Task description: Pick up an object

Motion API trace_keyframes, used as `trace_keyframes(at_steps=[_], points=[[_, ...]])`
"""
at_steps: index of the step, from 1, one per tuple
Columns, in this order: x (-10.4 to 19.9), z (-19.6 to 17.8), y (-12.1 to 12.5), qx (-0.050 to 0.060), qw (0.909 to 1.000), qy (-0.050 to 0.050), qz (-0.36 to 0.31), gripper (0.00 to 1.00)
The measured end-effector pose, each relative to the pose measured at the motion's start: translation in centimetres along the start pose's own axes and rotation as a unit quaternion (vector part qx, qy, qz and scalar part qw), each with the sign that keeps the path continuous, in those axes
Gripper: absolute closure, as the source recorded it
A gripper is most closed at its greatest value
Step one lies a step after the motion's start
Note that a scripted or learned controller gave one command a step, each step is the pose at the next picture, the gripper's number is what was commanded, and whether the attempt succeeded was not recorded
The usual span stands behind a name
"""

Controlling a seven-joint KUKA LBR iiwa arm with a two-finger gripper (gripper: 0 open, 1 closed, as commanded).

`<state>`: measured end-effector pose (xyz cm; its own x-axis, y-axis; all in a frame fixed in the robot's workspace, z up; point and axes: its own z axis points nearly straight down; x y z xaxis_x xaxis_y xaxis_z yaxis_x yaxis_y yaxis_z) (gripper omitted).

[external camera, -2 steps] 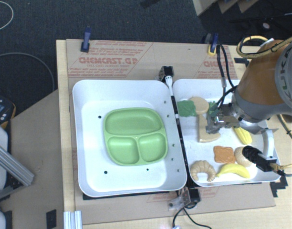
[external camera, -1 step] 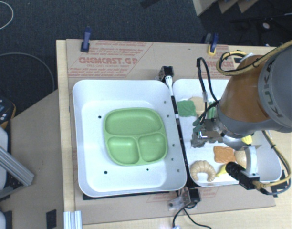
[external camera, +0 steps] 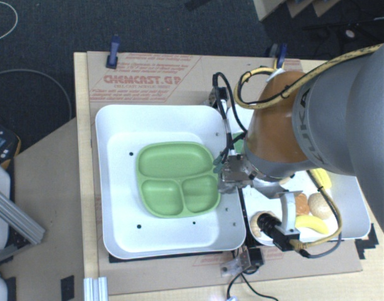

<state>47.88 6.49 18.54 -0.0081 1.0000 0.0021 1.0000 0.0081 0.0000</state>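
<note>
One green divided plate (external camera: pixel 177 179) lies in the middle of the left bin (external camera: pixel 117 231), its right rim close to that bin's right wall. We see the gripper (external camera: pixel 228 171) low at that wall, just beside the plate's right rim; whether its fingers are apart or together we cannot tell. In the right bin (external camera: pixel 361 221), near its front edge, lie yellow and tan pieces (external camera: pixel 311 215).

Smooth matt green plastic tray (external camera: pixel 177 179), glossy white plastic bin (external camera: pixel 117 187), brown paper-faced board (external camera: pixel 142 74) beneath.
</note>
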Motion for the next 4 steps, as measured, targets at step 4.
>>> trace_keyframes(at_steps=[4], points=[[12.7,-35.9,0.1,-0.010,0.9999,0.004,-0.001,1.00]])
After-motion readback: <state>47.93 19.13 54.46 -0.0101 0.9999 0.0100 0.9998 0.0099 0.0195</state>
